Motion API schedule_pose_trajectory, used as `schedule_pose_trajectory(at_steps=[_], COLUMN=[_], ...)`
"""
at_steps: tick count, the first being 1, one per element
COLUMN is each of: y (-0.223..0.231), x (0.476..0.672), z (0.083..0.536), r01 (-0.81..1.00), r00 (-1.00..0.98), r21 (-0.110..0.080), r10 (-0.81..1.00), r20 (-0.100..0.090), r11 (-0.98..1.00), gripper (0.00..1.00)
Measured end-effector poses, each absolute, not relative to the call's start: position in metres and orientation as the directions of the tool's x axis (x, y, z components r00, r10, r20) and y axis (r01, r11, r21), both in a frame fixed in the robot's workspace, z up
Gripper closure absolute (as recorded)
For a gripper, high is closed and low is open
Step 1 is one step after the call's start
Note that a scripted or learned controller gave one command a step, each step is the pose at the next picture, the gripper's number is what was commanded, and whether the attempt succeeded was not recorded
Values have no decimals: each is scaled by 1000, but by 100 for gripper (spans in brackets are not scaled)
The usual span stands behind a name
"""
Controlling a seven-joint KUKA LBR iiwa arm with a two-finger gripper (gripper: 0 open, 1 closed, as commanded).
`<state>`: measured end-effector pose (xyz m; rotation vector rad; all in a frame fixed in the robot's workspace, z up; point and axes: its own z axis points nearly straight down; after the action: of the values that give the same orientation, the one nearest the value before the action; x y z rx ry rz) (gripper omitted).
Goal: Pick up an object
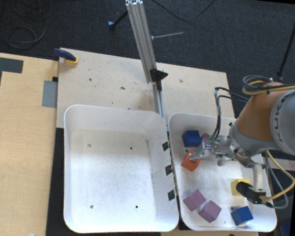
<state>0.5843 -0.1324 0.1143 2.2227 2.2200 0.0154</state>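
two purple blocks (202, 204) and blue block (241, 215) low in right bin (267, 225). another blue block (190, 138) higher up. gripper (199, 155) touching orange block (190, 161); can't tell if it grips.

- gripper (200, 153) sits over right bin (269, 223), near its left wall
- 1 block (190, 161) touching, just below it
- 1 block (190, 138) just behind
- 2 blocks (202, 204) in front
- left bin (73, 170) to its left

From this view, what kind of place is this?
Likely a robotics lab bench: two white bins, coloured blocks in the right one, cables across dark carpet, and the arm reaching in.
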Motion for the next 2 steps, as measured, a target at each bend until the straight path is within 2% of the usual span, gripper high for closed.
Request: schedule_pose_trajectory(at_steps=[1,2], y=[-135,-130], x=[584,585], z=[126,188], r01=[1000,1000], r00=[8,-1], r21=[9,3], r10=[1000,1000], r20=[4,0], r11=[-8,1], gripper=[100,100])
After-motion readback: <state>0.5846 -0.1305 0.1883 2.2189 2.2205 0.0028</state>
